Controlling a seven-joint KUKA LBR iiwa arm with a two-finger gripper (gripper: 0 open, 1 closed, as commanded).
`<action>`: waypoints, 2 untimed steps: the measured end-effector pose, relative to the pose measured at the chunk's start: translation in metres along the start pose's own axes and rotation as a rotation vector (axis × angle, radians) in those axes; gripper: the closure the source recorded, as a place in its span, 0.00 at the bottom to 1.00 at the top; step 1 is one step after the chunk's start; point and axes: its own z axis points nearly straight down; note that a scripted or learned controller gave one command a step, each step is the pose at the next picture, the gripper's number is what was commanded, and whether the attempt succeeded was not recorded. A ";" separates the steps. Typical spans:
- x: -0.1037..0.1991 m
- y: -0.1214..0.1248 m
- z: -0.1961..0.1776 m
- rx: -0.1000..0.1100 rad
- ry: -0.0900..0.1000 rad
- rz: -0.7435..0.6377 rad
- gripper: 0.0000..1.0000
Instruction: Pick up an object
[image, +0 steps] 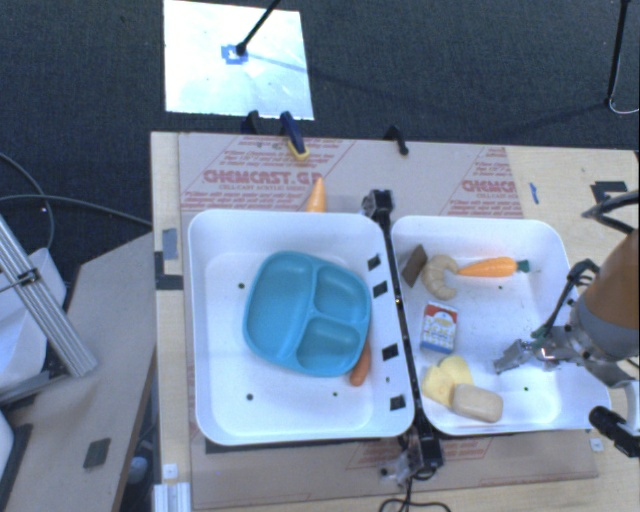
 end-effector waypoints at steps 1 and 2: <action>0.000 0.003 -0.012 -0.007 -0.002 -0.002 1.00; 0.000 0.004 -0.022 -0.009 -0.002 -0.003 1.00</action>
